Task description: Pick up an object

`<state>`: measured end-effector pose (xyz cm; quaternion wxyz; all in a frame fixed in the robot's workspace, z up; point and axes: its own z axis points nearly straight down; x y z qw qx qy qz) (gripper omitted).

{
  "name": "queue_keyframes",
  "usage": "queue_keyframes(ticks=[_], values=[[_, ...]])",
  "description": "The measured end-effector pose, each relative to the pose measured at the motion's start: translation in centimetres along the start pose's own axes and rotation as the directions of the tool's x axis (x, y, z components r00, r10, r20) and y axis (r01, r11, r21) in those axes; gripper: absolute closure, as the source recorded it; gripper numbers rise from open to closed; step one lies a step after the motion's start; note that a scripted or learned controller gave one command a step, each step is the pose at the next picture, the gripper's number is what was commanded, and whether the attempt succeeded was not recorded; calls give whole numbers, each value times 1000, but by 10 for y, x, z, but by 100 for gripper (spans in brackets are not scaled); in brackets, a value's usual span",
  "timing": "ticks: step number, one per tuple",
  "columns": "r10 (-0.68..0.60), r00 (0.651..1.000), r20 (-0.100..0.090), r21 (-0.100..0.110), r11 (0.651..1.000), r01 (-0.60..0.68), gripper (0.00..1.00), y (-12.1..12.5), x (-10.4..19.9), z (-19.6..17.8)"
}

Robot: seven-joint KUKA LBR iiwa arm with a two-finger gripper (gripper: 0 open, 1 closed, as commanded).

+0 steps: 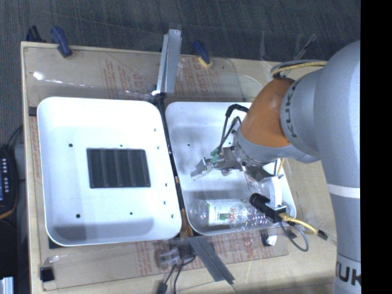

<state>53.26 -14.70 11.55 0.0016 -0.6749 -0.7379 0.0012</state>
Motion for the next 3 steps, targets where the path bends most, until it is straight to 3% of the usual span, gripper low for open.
queue_keyframes(ticks=[1,2,3], values=[[24,1000,-1,-1,1000,-24,0,-57,-49,-40],[142,990,0,-2,990,-142,0,22,-65,-72],[123,992,-2,0,992,-123,0,29,-63,-58]])
